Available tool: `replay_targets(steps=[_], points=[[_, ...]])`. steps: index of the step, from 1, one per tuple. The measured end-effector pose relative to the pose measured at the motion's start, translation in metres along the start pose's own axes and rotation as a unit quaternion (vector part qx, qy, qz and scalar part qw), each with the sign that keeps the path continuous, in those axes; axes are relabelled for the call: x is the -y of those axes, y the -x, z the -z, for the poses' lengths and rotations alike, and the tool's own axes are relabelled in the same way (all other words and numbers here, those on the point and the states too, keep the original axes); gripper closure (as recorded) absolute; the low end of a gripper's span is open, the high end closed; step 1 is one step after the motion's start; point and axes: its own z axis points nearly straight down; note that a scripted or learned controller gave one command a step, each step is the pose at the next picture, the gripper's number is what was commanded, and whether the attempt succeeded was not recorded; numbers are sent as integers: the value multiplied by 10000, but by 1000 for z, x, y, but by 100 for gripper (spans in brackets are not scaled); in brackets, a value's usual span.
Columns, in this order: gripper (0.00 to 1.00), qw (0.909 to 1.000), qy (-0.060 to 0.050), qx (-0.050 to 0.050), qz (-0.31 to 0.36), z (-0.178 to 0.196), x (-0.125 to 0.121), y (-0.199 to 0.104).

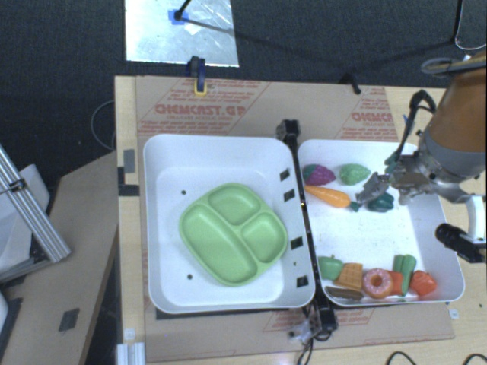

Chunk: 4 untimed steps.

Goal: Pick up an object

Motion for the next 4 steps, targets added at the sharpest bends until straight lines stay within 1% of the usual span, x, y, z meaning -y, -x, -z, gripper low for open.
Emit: replay_targets(steps=[1,2,3,4], points=[[0,10000,42,5,9,4,-2,0],[0,10000,23,-1,-1,-38,-2,-5],[0,10000,22,0,-1,-83,-9,-6],[0,10000,13,-2,-4,-134,2,-7]])
